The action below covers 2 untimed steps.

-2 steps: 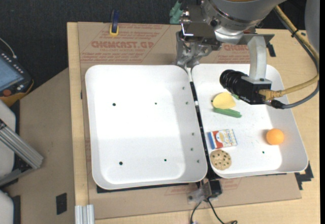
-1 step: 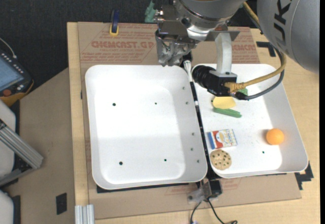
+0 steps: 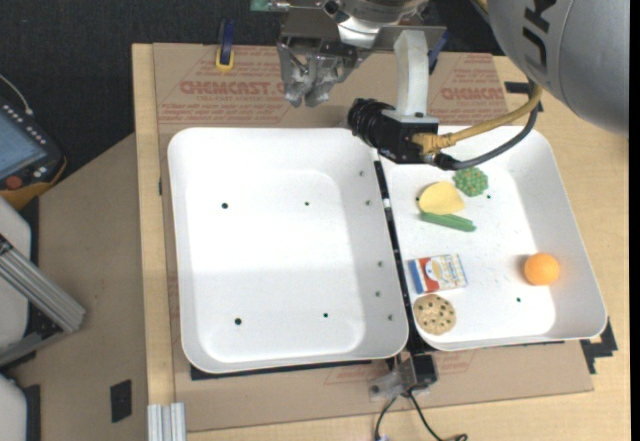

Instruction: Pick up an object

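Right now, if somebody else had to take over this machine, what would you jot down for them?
Hand: raised over the cardboard behind the left bin; nothing seen between its fingers.
Things, all in the right bin: broccoli, yellow piece, green bean, small carton, cookie, orange ball.
Done: nothing picked up yet.
Left: bring the hand over the right bin, go down, grasp one item, lift.

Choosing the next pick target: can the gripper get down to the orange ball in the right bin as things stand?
Probably yes. The orange ball lies alone near the right bin's outer wall, nothing over it, and the cookie and carton lie well apart. The gripper hangs beyond the bins' far edge, so it must travel across.
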Each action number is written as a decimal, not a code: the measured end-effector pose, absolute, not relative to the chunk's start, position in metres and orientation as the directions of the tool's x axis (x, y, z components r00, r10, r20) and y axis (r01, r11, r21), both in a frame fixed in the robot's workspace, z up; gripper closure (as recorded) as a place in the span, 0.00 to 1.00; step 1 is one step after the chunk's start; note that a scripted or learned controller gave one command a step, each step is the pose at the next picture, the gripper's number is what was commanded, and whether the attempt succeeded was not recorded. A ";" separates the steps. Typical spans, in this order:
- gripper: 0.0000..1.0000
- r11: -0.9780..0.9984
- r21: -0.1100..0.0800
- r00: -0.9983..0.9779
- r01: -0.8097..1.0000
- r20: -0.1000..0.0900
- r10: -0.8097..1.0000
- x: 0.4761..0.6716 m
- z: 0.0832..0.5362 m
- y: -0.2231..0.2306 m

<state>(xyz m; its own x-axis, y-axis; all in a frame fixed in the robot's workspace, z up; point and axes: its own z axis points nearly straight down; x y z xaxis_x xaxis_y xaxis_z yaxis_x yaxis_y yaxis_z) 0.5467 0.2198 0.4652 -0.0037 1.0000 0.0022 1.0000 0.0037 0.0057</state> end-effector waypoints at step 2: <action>1.00 -0.006 -0.005 0.006 1.000 -0.001 1.000 0.565 0.334 0.094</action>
